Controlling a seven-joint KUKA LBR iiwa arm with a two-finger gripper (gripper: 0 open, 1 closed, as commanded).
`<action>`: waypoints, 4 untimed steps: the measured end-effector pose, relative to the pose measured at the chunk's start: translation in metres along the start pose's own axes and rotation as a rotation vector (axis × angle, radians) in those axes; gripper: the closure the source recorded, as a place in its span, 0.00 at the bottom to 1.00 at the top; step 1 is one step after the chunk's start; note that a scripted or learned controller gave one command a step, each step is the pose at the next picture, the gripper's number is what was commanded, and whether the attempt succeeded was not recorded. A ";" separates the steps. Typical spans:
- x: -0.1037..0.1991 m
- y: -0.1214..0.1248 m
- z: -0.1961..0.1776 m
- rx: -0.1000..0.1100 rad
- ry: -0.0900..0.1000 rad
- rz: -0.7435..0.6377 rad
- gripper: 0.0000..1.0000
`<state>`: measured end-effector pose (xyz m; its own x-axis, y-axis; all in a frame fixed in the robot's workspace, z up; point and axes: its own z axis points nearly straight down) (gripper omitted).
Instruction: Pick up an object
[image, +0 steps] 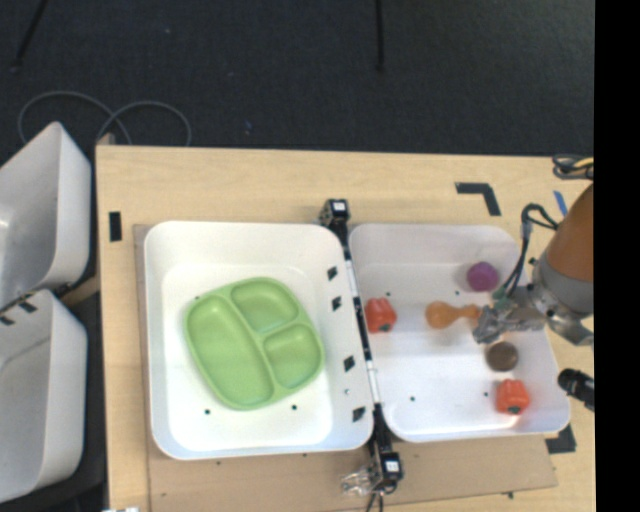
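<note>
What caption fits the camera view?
Claw low in the right bin among small toys; green tray in the left bin.

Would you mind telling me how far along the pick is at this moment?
Done: the gripper has reached into the right bin, low beside the orange spoon-like piece and above the brown ball. In hand: nothing visibly held. Left: grasping and lifting an object; the purple ball and both red items lie untouched.
</note>
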<state>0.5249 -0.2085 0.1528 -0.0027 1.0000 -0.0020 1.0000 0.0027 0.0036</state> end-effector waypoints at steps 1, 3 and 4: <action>0.007 0.008 -0.053 -0.001 0.000 -0.001 1.00; 0.066 0.009 -0.094 0.004 0.002 -0.004 1.00; 0.117 0.011 -0.082 0.005 0.003 -0.004 1.00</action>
<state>0.5357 -0.0908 0.2349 -0.0064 1.0000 0.0009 1.0000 0.0064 -0.0013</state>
